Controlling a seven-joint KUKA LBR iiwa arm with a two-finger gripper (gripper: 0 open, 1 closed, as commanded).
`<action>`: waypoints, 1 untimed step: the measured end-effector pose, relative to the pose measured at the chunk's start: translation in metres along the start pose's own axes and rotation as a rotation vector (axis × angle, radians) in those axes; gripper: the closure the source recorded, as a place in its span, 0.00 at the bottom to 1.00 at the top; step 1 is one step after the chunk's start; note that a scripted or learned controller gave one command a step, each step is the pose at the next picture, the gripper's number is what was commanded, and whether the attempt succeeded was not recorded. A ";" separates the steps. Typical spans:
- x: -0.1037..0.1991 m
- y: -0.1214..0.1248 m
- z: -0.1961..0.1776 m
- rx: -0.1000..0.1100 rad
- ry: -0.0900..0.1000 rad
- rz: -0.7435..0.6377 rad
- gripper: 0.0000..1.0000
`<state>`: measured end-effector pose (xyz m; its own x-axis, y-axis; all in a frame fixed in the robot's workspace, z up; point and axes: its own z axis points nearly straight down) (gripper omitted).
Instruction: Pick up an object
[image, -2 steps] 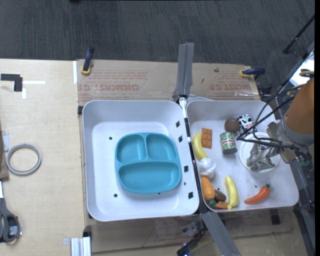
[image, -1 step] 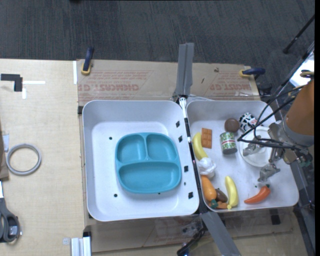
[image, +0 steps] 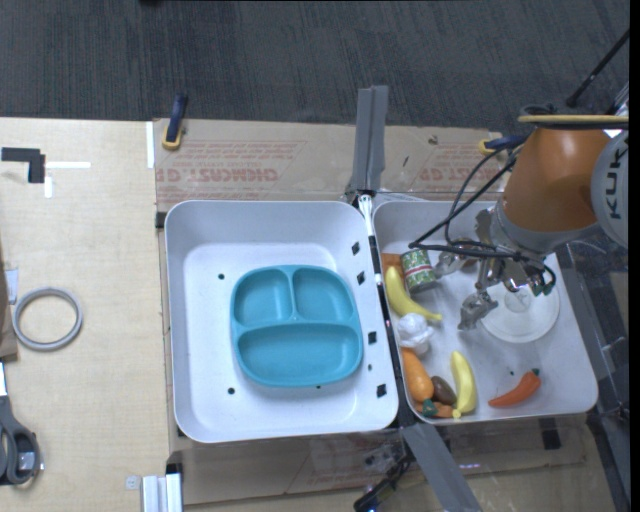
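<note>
Gripper (image: 480, 305) hangs over right bin (image: 575, 395), near its middle, arm (image: 555, 185) entering from 2 o'clock with orange band above the wrist; fingers spread apart, nothing between them. Just at 3 o'clock of the fingertips, a clear round dish (image: 525, 315) lies on the bin floor, partly under the wrist hardware. At 9 o'clock of gripper, green can (image: 417, 270) lies tilted against the bin's left side; yellow banana (image: 400, 297) runs below it toward 5 o'clock. White crumpled object (image: 412, 330) sits at 8 o'clock, near the banana's end. Further toward 7 o'clock, orange carrot-like piece (image: 417, 378), then second banana (image: 463, 383) just beside it, standing roughly upright in view. Small dark bits at carrot's lower end, too small to tell. Red-orange chili pepper (image: 515, 390) at 5 o'clock of gripper, well apart from it. Left bin (image: 190, 330) at 9 o'clock holds a blue divided plate (image: 297, 325), three compartments. Out on bench at far 9 o'clock, grey tape ring (image: 45, 318); scissors (image: 18, 452) at 8 o'clock edge.
</note>
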<state>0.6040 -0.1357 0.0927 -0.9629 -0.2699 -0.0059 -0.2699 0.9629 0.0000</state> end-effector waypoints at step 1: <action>-0.035 0.034 -0.001 0.002 0.000 -0.108 0.00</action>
<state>0.6291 -0.0937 0.0937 -0.9281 -0.3722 -0.0058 -0.3722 0.9281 -0.0026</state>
